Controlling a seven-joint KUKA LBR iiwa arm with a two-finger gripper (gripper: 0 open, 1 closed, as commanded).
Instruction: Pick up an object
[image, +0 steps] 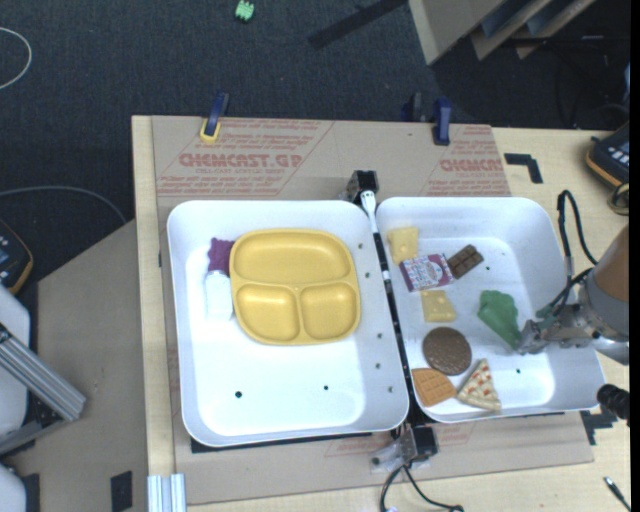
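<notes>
arm: (612, 300) comes in from the right edge, wrist low over the right bin (530, 225)
pincer: (530, 337) down inside the right bin, tip touching or just beside the lower end of the green piece (498, 315); can't tell if it's apart or together, too small and dark; nothing visibly between it
landmark: brown round cookie (446, 351), lower middle of the right bin; places below are relative to it
green piece: up and right of the cookie, near, lying flat on the bin floor
pizza slice: (481, 387) just below-right of the cookie, near the bin's front wall
waffle square: (432, 386) just below-left of the cookie, beside the pizza slice
pale yellow square: (437, 305) just above the cookie
purple-white packet: (424, 271) further above the cookie, tilted
chocolate bar: (464, 261) above and slightly right of the cookie, touching or just beside the packet
cheese wedge: (403, 243) farthest above the cookie, near the bin's back-left corner
left bin: (280, 395) well left of the cookie, holds a yellow divided plate (294, 285)
purple item: (219, 254) at the plate's far left edge, partly hidden by it
white item: (217, 296) just below the purple item, hard to read against the bin
tabletop: (300, 150) brown board under both bins, printed lettering, clamps at its back edge
</notes>
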